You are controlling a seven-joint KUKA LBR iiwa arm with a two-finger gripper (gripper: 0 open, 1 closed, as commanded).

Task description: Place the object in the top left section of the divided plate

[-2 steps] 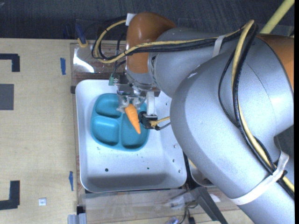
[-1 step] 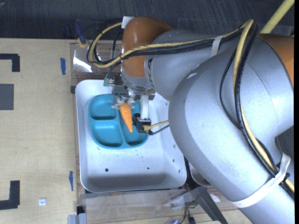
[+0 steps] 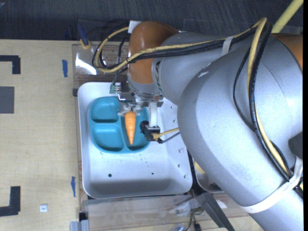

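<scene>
So the grey arm's two-finger tool (image 3: pixel 130 110) is over the blue divided plastic plate (image 3: pixel 108 138), which sits in the shallow white bin (image 3: pixel 130 177) on the wooden table (image 3: pixel 38 129). The small orange carrot (image 3: pixel 129 126) points down the plate's right-hand section, its top end right at the tool's tip. Can't tell whether the tool is clamped on it or loose.

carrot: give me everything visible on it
The carrot is small, orange, smooth, likely plastic, tapering to a point. It stands lengthwise in the view, wide end up under the gripper, tip toward the lower rim of the blue divided plate. It sits over the plate's right-hand section, beside the two left compartments. Whether it rests on the plate is unclear.
</scene>
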